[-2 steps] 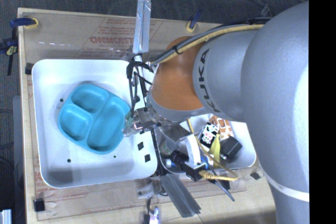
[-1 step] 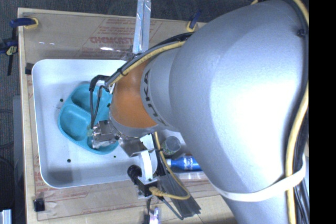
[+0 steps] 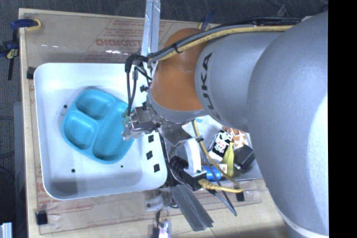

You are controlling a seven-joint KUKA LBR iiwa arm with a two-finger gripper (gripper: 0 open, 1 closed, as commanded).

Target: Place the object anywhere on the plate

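At left on the desk (image 3: pixel 72 30), a shallow white bin (image 3: pixel 50 175) holds the blue plate (image 3: pixel 89 125), a moulded dish with three compartments (one towards the far side, two nearer the camera), lying flat near the bin's middle and apart from its left wall. From the right, the grey arm (image 3: pixel 262 81) crosses the scene, its orange band (image 3: pixel 175 83) above the boundary between the two bins. The gripper (image 3: pixel 133 122) sits at the plate's right rim, over the edge of the nearest right-hand compartment; whether its jaws are open or closed cannot be told from this angle, and whether anything sits between them cannot be told either. Loose objects lie to the right of the plate's bin, partly hidden under the arm: a small box (image 3: pixel 226 142) printed in black, white and orange, a yellow object (image 3: pixel 228 163) just beside it, a blue object (image 3: pixel 212 174) nearer the camera, and a black object (image 3: pixel 245 158) touching the box's right side. Which of these is the object to be placed cannot be told. A blue clamp (image 3: pixel 22 24) grips the desk's far left corner.
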